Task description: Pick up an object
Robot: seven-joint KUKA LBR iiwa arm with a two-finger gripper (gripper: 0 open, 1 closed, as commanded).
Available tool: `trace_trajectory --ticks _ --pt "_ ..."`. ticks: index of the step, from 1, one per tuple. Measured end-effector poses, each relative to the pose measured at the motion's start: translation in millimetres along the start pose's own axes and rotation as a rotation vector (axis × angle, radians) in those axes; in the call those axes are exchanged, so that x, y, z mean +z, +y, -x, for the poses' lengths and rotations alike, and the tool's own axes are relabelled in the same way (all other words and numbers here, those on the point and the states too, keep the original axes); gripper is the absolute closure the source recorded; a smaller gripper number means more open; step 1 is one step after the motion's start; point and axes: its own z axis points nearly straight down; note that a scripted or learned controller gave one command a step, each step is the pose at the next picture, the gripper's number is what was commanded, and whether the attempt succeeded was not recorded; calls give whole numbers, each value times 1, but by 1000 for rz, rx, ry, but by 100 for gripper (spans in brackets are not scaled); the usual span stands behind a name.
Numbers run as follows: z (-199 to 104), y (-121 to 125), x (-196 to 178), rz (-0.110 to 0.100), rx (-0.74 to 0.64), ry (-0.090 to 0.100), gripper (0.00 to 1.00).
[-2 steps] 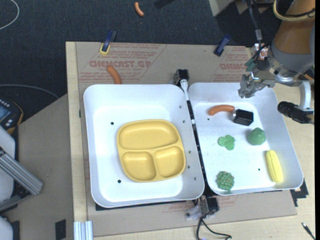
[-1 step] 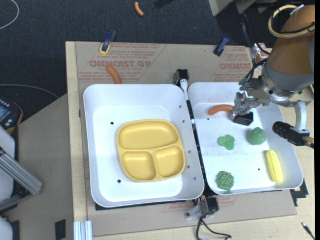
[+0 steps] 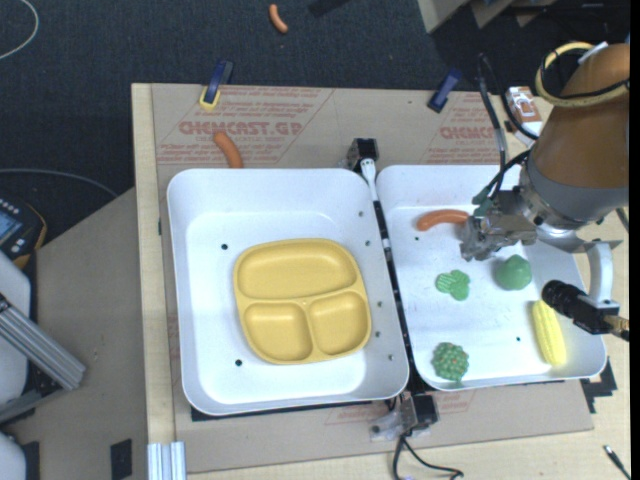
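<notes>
Now the pincer (image 3: 484,242) hovers beside the orange plastic sausage (image 3: 441,220), finger state unclear; next, descend and close on it.

You are looking at a robotics lab test bench: a brown cardboard-covered board (image 3: 300,118) fixed with blue spring clamps (image 3: 214,85), two shallow white plastic bins (image 3: 190,268), loose black cables (image 3: 20,178), and dark carpet flooring (image 3: 120,28).
</notes>
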Motion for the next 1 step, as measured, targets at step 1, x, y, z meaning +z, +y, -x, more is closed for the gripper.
trace_trajectory --ticks 1 --pt "-18 -26 6 -1 0 0 100"
